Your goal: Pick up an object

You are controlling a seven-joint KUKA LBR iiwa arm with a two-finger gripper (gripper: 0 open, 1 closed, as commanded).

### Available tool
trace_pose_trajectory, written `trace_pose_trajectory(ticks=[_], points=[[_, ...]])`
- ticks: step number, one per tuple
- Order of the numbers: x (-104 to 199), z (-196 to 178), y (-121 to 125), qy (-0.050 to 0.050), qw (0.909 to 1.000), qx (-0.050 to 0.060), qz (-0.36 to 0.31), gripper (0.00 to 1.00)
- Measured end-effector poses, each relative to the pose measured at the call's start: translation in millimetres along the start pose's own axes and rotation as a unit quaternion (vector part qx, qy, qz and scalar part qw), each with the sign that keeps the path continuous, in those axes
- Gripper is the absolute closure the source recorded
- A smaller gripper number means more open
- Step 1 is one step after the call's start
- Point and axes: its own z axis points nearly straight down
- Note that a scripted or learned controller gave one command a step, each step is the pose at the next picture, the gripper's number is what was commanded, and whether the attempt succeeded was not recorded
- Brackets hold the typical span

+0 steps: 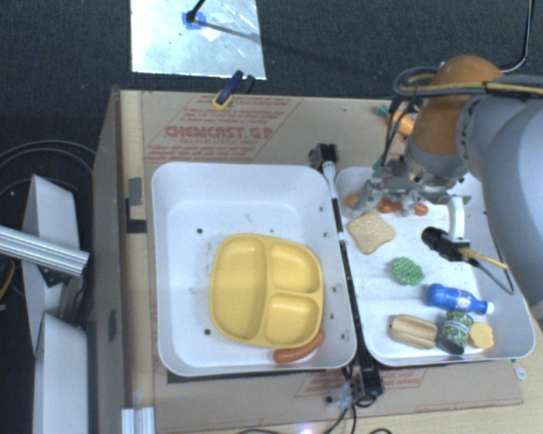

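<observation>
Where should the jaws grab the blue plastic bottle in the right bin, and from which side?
Probably across the middle of the blue plastic bottle, coming straight down. It lies on its side, white cap toward the right, so closing across its narrow width suits; the dark green can sits close below.

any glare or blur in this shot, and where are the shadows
Camera view: glare washes out the foil sheet at top; the yellow tray shows soft highlights; the arm looks slightly soft; faint shadows sit under the blue bottle and bread slice.
</observation>
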Motion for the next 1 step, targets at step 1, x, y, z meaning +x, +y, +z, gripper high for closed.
trace_pose_trajectory(ticks=[1], points=[[-6.6,0.3,0.3,0.001,1.0000,-0.001,0.001,0.00]])
